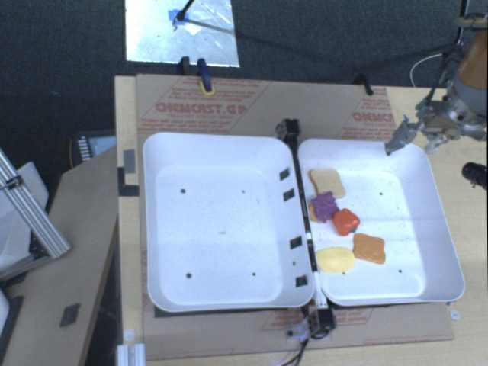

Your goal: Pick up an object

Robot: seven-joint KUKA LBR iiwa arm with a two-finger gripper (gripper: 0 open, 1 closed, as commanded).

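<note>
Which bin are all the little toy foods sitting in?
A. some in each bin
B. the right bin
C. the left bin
B: the tan piece, purple piece, red piece, orange piece and yellow piece all lie in the right bin, close to the divider between the two bins.

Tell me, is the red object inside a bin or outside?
Inside. The red object lies on the floor of the right bin, beside the purple object.
</note>
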